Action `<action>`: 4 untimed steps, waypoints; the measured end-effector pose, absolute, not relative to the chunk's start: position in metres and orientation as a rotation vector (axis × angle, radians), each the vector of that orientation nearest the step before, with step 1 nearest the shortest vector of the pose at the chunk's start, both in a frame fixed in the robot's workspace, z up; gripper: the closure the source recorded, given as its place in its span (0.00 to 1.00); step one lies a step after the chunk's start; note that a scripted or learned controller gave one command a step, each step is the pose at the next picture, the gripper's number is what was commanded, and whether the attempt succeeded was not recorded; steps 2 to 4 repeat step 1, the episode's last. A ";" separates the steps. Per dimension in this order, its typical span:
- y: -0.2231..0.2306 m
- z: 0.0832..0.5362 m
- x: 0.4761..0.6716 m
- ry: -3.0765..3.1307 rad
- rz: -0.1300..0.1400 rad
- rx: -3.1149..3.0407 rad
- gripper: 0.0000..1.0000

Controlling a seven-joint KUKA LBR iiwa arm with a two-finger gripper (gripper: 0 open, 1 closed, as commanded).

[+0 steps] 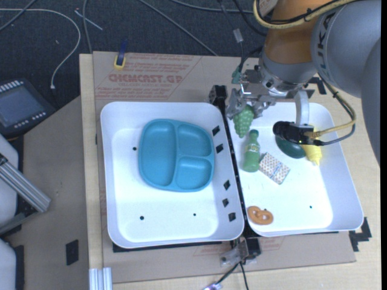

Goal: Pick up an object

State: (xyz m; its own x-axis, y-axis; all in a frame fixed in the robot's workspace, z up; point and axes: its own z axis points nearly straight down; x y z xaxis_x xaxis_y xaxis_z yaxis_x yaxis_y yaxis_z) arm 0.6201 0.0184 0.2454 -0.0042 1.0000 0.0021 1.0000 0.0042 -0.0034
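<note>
Nearest you lies a pretzel (pixel 260 215) in the right bin (pixel 338 216). Your gripper (pixel 243 109) sits at that bin's far left corner — fingers closed on green grapes (pixel 243 122), just above a green bottle (pixel 251 152).

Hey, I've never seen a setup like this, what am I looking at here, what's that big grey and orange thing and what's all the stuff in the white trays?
The grey and orange thing is a robot arm, reaching in from the right. One camera fixed above the bench looks down at a slant. The arm's hand hangs over the back left corner of the right white bin, just above a green bunch of toy grapes. I can't tell if anything is gripped. That bin also has a green toy bottle, a dark teal bowl, a yellow toy, a patterned packet and a pretzel. The left white bin holds a blue divided plate.
</note>
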 end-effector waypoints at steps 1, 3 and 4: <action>0.064 0.250 0.602 -2.224 0.001 -2.212 1.00; 0.064 0.250 0.602 -2.224 0.001 -2.212 1.00; 0.064 0.250 0.602 -2.224 0.001 -2.212 1.00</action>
